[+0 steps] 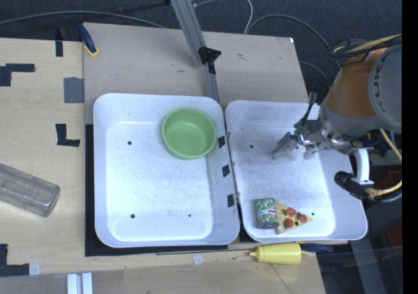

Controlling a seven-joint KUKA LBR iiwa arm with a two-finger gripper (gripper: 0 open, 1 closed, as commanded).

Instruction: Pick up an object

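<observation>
Hand [282, 149] sits over the right bin [274, 116], roughly mid-bin, arm [356, 100] coming in from the counter's right edge. Fingers look drawn together at the tip with nothing between them, though the tip is small in this view, so I hold that loosely.

Candidates I can see: small green can [266, 212] and a pizza-slice toy [292, 217], touching or nearly so, near the front edge of the right bin. Green bowl [189, 132] is in the left bin [117, 175], near its back right corner, close to the divider.

Key relation: can and slice lie toward the counter's front edge from the hand, same bin, no obstacle between. Can looks to be on its side, long axis running roughly front-to-back; slice points right. Bowl is about as far away but across the divider.

My read: the can is the cleaner target. I'd need the fingers spread and lined up across its short axis before descending. Risk: the slice crowding one finger.
</observation>
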